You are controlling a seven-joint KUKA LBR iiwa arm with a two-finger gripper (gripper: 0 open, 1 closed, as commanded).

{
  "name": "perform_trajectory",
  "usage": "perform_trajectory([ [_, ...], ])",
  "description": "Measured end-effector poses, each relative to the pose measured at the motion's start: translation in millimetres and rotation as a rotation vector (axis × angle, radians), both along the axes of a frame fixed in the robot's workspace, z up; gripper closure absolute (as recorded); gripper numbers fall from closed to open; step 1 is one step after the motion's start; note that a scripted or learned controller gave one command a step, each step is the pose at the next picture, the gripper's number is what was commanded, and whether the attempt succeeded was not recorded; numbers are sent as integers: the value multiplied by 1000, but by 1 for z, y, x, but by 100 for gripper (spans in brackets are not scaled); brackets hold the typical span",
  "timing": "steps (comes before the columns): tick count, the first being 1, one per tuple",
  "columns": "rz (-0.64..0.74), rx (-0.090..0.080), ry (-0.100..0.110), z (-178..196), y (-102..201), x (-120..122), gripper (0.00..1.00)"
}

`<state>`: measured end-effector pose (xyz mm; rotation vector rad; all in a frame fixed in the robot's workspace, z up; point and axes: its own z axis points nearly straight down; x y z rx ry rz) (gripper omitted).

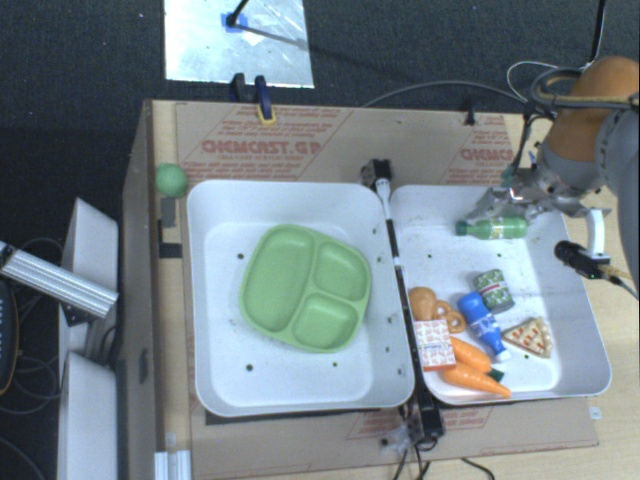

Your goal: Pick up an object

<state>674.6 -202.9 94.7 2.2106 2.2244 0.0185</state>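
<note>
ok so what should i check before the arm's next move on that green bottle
1. Gripper is over the right white bin: ok.
2. Green plastic bottle lies on its side right at the gripper: ok.
3. Bottle is actually held: cannot tell.
4. Bottle lies apart from the blue toy bottle and orange carrots nearer the front: ok.
5. Green divided plate sits in the left white bin, out of the way: ok.

Two bins (215,268) (432,218), two bottles (494,229) (484,324), two carrots (470,353) (476,379)
</note>
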Motion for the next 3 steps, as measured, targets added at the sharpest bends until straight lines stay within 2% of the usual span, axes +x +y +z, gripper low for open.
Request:
perform_trajectory([
  [1, -2, -6, -3, 0, 3, -1, 0],
  [2, -2, 1, 0, 0, 0, 0, 0],
  [3, -1, 0, 0, 0, 0, 0, 0],
])
